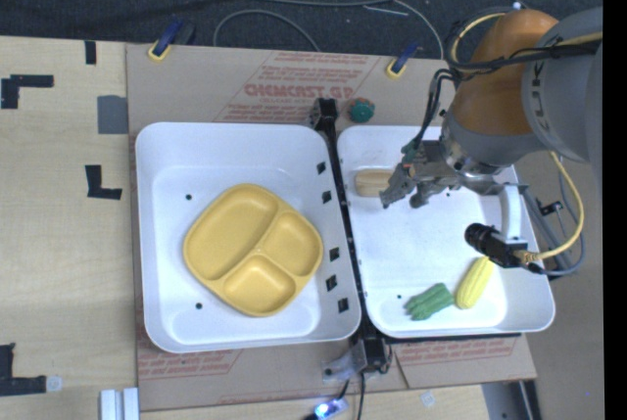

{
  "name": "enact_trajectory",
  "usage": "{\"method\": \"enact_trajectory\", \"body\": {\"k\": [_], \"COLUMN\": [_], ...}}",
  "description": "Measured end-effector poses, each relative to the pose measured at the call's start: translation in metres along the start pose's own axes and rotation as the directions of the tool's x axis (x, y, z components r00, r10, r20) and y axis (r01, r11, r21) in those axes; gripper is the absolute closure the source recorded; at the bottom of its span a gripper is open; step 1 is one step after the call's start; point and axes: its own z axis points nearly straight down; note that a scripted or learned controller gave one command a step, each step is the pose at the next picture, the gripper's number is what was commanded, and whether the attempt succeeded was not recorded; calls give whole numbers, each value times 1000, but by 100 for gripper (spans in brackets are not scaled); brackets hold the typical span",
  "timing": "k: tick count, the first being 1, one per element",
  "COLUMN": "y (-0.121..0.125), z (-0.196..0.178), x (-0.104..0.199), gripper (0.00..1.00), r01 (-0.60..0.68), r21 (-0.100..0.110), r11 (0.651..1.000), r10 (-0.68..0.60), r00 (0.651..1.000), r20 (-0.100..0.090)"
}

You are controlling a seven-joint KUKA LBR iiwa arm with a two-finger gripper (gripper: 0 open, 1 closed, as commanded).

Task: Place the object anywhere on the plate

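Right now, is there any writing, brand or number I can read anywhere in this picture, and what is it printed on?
"CHEMCAST GP": red print on the brown cardboard sheet under the two bins; it repeats in fainter rows too blurred to read.
"KU": dark letters on the grey robot arm, cut off at the picture's edge.
Red print on the cardboard strip below the left bin: too small to read.

Glossy yellow plastic plate (253,249) in a smooth white plastic bin (157,212); matt brown cardboard (294,87) beneath; pale wood-grain bench (59,242).
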Motion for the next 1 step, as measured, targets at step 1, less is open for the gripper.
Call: {"method": "enact_trajectory", "body": {"k": [1], "y": [3], "z": [8], "x": [54], "gripper": [100], "r01": [1], "r21": [1], "r11": [1000], "r10": [-1], "r00": [1000], "r20": [0]}}
